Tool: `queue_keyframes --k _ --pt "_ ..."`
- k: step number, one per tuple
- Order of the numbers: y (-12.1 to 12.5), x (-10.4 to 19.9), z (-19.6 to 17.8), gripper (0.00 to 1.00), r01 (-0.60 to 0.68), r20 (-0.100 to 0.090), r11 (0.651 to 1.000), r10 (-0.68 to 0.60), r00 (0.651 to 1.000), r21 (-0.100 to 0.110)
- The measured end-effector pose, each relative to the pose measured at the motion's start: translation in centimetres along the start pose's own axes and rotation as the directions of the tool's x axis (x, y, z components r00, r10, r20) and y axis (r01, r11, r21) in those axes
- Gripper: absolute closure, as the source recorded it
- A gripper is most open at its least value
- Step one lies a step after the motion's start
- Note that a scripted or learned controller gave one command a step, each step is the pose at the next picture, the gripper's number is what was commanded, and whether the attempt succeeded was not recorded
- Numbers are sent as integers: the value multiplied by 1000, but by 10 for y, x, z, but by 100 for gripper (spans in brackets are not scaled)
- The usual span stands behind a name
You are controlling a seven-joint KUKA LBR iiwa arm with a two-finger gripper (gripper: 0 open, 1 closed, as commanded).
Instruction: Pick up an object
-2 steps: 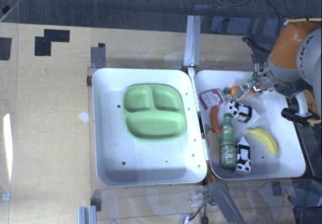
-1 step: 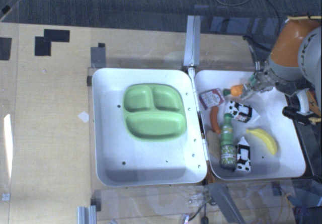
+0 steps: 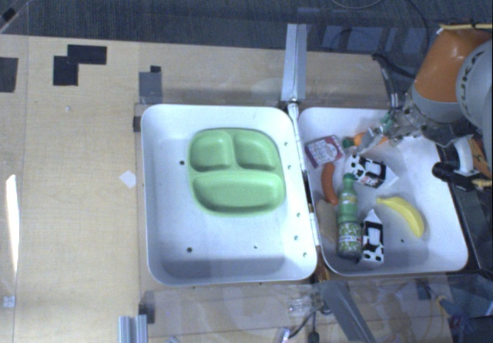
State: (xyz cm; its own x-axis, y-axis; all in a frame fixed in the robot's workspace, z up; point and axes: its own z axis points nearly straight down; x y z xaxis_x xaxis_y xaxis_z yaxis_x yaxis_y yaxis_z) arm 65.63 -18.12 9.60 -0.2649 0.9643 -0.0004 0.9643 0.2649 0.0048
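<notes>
The objects are lying in the right bin (image 3: 454,257): a yellow banana (image 3: 406,214), a green bottle (image 3: 348,218) lying lengthwise, two black-and-white cartons (image 3: 373,236), an orange sausage-shaped piece (image 3: 329,182) and a dark red packet (image 3: 323,150). The hand (image 3: 393,129) is hovering over the bin's far edge, near a small orange item too blurred to name; whether it is apart or together, I cannot tell. The arm is running off the right edge. A green divided tray (image 3: 235,170) is sitting in the left bin (image 3: 166,249) on the counter (image 3: 69,218).
</notes>
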Motion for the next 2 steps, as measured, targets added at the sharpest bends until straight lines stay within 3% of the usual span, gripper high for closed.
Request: queue_keyframes --k 1,2 --pt "1 0 -9 100 2 -1 1000 -2 1000 1" --pt "1 0 -9 0 2 0 1000 -2 1000 1"
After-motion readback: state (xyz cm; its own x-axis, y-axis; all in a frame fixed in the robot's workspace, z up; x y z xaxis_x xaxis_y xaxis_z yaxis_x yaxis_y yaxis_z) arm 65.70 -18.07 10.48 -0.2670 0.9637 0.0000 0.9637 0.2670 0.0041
